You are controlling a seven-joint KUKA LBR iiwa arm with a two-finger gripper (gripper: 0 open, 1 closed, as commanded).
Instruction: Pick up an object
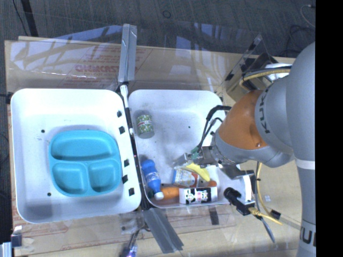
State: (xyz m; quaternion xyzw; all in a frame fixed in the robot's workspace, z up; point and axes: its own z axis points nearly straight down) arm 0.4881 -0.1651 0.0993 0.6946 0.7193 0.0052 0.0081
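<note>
A single fixed camera looks down at a slant from above the counter [64, 63], taking in both white bins side by side: the left bin [27, 143] and the right bin [171, 103]. Dark floor runs along the far edge of the frame. The grey-and-orange arm [268, 127] enters from the right, close to the lens.
</note>
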